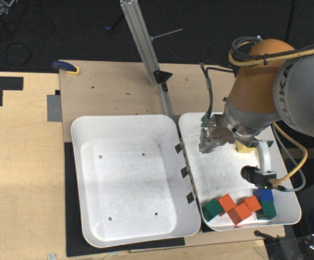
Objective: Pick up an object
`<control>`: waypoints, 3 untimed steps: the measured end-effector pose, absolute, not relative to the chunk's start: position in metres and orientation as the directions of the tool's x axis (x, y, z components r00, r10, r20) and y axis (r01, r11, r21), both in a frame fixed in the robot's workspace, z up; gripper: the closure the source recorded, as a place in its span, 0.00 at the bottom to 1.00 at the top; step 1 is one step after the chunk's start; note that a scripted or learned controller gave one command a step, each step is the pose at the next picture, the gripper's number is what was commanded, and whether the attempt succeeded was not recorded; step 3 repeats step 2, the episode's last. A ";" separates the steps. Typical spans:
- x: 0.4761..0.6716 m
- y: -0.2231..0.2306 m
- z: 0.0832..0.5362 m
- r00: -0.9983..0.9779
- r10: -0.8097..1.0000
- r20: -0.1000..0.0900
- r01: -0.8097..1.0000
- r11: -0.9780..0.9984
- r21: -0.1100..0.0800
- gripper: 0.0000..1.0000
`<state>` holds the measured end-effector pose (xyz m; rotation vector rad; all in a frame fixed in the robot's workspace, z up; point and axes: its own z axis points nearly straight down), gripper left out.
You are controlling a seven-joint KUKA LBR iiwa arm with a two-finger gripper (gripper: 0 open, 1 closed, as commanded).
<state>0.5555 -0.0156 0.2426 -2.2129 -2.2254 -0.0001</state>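
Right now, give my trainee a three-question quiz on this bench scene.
1. True or false: the blocks lie in the left bin.
2. Which colour sits beside the gripper? A) yellow B) purple C) pink
3. Fill in: the block cluster sits at the right bin's ____ edge, by the camera view.

Key: 1. False; the orange blocks, green block and blue block lie in the right bin. 2. A, the yellow block. 3. Bottom.

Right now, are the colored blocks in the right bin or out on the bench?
In the right bin. The colored blocks lie clustered in its near corner, inside the white rim, below the gripper.
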 end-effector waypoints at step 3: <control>0.592 0.083 0.238 -0.004 1.000 0.001 1.000 0.004 -0.003 1.00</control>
